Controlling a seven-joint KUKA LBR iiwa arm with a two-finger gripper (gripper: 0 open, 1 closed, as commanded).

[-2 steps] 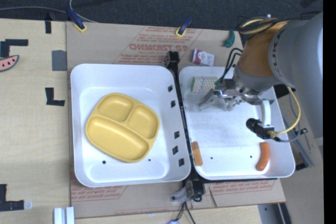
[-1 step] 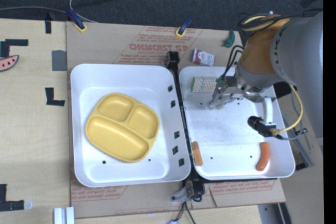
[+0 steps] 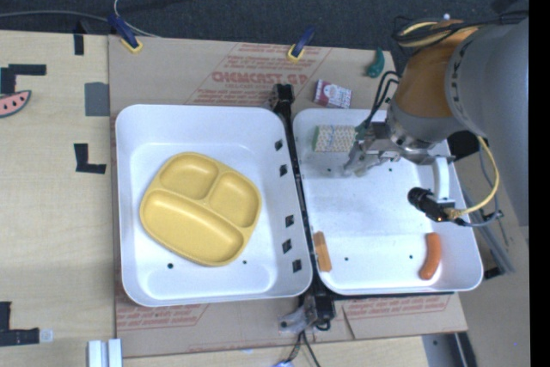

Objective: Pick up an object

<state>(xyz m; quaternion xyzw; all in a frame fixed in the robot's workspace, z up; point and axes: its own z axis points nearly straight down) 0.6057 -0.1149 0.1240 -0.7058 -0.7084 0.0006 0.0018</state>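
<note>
- Three loose items lie in the right bin [image 3: 387, 271]: a speckled sponge-like pad [image 3: 333, 138] near its far-left corner, an orange hot dog [image 3: 430, 256] near the near-right corner, and a small orange piece [image 3: 322, 251] by the near-left edge.
- Tool [image 3: 359, 161] hangs just beside the pad; its opening I cannot tell, and nothing shows in it.
- Best bet: centre over the pad, descend squarely, then close.
- Left bin [image 3: 137, 129] holds a yellow divided plate [image 3: 199, 208].
</note>
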